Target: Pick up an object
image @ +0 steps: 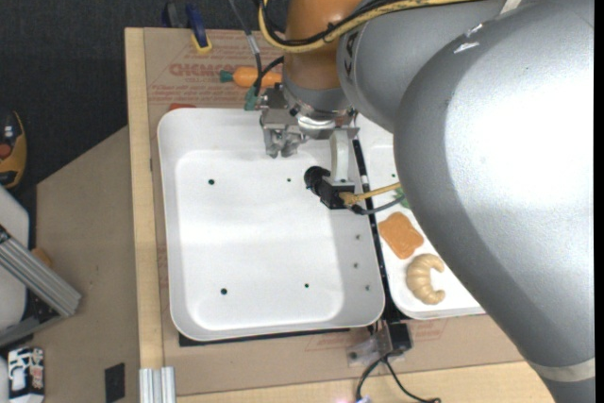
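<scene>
One arm [453, 109], tool [281, 142] seemingly low

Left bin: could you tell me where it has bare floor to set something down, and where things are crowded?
The left bin floor is bare from its near rim to mid-floor. The gripper hangs over its far edge. The right bin is crowded: a croissant beside a toast slice, under the arm.
</scene>
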Robot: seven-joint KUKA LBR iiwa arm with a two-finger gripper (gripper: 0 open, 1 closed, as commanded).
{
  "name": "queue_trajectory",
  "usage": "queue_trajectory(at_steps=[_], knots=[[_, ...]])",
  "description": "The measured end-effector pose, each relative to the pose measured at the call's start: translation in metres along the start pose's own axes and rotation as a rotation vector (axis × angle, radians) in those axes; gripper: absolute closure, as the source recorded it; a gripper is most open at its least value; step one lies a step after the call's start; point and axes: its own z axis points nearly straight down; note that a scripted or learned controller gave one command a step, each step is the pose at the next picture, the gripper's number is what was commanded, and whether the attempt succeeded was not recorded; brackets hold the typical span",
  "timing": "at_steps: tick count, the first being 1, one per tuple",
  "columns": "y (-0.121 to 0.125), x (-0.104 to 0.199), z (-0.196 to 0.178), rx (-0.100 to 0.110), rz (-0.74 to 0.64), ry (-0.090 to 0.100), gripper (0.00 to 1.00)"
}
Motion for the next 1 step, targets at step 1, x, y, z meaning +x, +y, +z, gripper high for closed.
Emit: queue_trajectory(at_steps=[1], knots=[[0.0332, -0.0393, -0.1166, -0.022, 0.002, 0.001, 1.0]])
